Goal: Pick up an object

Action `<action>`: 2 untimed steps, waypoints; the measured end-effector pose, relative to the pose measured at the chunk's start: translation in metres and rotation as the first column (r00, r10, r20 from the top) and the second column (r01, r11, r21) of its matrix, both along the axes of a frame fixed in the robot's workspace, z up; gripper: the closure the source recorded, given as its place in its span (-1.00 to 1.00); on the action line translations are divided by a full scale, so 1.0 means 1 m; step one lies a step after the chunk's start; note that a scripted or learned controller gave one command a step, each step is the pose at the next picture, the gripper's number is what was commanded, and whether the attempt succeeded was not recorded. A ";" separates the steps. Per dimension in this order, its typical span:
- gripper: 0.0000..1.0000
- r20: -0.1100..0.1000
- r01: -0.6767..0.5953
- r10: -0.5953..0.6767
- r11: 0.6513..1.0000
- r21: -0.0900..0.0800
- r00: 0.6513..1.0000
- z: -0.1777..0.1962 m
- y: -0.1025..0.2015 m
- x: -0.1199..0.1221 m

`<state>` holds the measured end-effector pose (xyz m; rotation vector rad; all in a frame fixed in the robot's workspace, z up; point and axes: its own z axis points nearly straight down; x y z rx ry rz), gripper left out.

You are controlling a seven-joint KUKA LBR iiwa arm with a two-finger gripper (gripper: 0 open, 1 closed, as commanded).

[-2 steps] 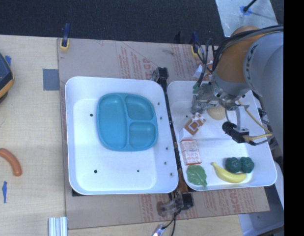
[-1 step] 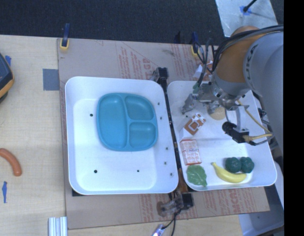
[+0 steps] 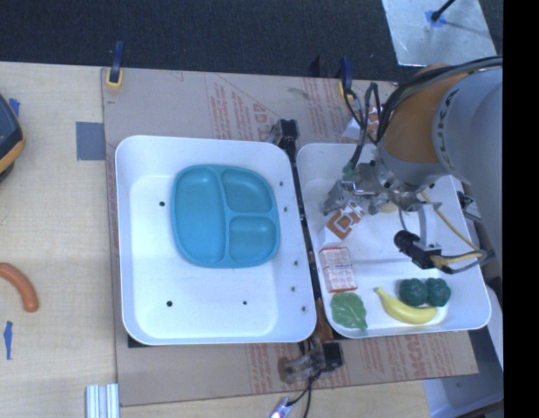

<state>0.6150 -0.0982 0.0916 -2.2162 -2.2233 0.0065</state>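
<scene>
The right bin (image 3: 373,244) holds several small items: a brown-and-white square packet (image 3: 342,224), a red-and-white box (image 3: 337,268), a light green lettuce piece (image 3: 348,311), a yellow banana (image 3: 407,308) and a dark green broccoli (image 3: 424,292). My gripper (image 3: 346,197) reaches down into the upper left part of this bin, its tip just above the brown-and-white packet. The grey arm with its orange band (image 3: 421,129) comes in from the right and hides the bin's upper right part. No item shows between the fingers.
The left bin (image 3: 147,259) carries a blue divided plate (image 3: 225,215). A toy sausage (image 3: 18,286) lies on the bench at far left, and a dark device (image 3: 3,138) sits at the left edge. Black cables (image 3: 421,251) loop over the right bin.
</scene>
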 end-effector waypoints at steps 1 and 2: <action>1.00 -0.001 0.000 0.000 1.000 -0.001 1.000 0.011 -0.001 0.000; -1.00 -0.001 -0.001 0.001 1.000 -0.002 1.000 0.011 -0.001 0.000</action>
